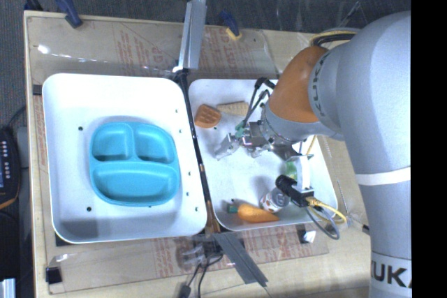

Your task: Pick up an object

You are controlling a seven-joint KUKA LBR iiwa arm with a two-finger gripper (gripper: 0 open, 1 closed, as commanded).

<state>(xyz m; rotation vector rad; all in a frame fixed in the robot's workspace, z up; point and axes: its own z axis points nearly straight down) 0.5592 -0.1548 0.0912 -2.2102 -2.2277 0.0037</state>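
Camera view: an orange carrot [257, 213] is seen lying at the near edge of the right bin [209, 171]. The gripper [227, 148] is hung above the bin's middle, well apart; its jaw state cannot be told. A blue divided tray [133, 164] is seated in the left bin [63, 108].

bench [105, 52] | wood-toned, clear sheet on top | bears left bin [63, 150], right bin [223, 209] side by side

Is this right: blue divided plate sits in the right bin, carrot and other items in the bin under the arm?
Not quite. The camera view shows the blue divided plate in the left bin, not the right. The carrot and the other items do lie in the right bin, where the arm reaches.
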